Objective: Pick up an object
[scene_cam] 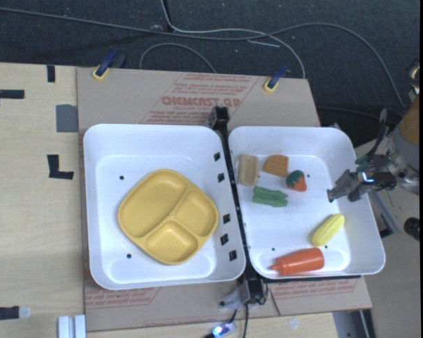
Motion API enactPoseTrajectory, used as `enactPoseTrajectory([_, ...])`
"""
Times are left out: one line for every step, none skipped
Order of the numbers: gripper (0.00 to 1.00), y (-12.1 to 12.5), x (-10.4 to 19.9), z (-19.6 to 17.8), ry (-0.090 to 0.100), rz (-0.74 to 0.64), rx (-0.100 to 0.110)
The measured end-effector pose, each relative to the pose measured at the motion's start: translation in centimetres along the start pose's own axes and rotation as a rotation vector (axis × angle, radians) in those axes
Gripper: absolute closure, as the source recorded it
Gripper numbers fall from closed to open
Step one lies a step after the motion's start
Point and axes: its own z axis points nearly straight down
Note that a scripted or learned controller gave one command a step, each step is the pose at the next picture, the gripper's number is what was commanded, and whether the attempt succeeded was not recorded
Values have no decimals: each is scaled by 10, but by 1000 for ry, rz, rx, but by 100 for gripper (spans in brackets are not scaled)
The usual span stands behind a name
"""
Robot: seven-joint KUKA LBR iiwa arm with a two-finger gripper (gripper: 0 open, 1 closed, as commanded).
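The right bin [338, 141] holds several toy foods: a beige block [247, 169], an orange-brown piece [276, 165], a red strawberry with a green top [296, 180], a green vegetable [270, 196], a yellow corn cob [328, 229] and an orange-red carrot [298, 261]. My gripper [345, 192] hangs over the bin's right side, above and to the right of the corn cob. It is open, with two dark fingers spread apart and nothing between them.
The left bin [102, 146] holds a yellow divided plate [169, 215]. A black divider [231, 189] runs between the bins. Cables [218, 34] lie on the dark surface behind the bench.
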Motion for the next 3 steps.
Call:
enactPoseTrajectory([100, 32, 40, 2, 2, -4, 4])
enactPoseTrajectory([100, 64, 82, 5, 1, -3, 4])
enactPoseTrajectory([100, 87, 134, 5, 1, -4, 4])
